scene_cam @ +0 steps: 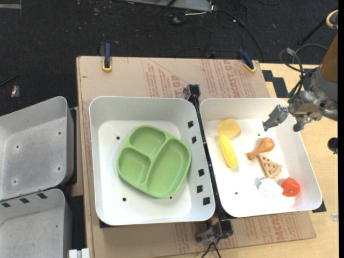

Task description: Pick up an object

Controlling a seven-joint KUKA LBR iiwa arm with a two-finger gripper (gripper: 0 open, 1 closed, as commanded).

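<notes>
The right bin (301, 160) holds several toy foods: a yellow lump (229, 127), a corn cob (228, 151), a brown drumstick (261, 148), a pizza slice (270, 167), a white piece (269, 188) and a red tomato (290, 187). My gripper (287, 119) hangs over the bin's upper right part, above and right of the drumstick. Its two dark fingers are spread apart with nothing between them.
The left bin (102, 144) holds a green divided plate (155, 160). White bin lids (32, 144) lie off the bench to the left. A black divider with clips (203, 160) runs between the bins. Blue-yellow clamps (107, 58) hold the cardboard at the back.
</notes>
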